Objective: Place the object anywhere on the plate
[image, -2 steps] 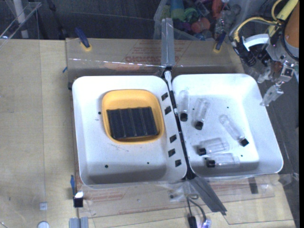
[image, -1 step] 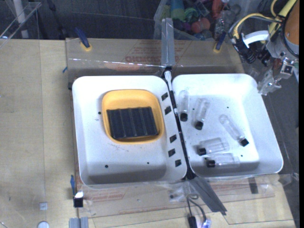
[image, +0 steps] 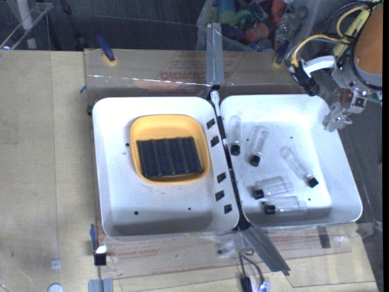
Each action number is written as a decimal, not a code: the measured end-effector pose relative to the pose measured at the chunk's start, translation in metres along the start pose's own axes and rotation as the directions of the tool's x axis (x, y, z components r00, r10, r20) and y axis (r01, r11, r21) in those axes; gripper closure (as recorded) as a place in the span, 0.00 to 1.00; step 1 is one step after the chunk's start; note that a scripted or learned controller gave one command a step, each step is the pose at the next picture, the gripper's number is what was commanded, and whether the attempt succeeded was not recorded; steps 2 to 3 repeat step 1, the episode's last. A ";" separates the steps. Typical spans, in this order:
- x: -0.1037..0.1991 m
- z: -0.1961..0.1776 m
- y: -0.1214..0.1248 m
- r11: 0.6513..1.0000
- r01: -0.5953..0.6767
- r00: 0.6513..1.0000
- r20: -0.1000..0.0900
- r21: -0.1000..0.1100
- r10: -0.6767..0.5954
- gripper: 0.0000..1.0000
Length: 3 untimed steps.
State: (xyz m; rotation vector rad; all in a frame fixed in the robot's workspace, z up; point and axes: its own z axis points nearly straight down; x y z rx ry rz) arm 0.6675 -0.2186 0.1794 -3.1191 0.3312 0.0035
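Note:
A yellow plate [image: 138,132] lies in the left bin [image: 109,163]. A black ridged block [image: 169,157] rests flat in the plate's middle. Several clear vials with black caps lie in the right bin [image: 340,193]: one [image: 234,134] beside the divider, one [image: 256,146] right of it, one [image: 298,166] further right, and two [image: 272,187] [image: 283,205] near the front. My gripper [image: 340,118] hangs over the right bin's far right rim, apart from all the vials and far from the plate.
A grey divider strip [image: 220,157] with black tabs runs between the bins. A clear box of coloured toys [image: 255,11] stands behind the bins. Yellow and black cables [image: 316,47] hang beside the arm at the upper right.

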 end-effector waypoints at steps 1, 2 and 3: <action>-0.094 -0.031 -0.002 1.000 0.006 1.000 0.002 -0.001 -0.006 1.00; -0.094 -0.031 -0.002 1.000 0.006 1.000 0.002 -0.001 -0.006 1.00; -0.094 -0.031 -0.002 1.000 0.006 1.000 0.002 -0.001 -0.006 1.00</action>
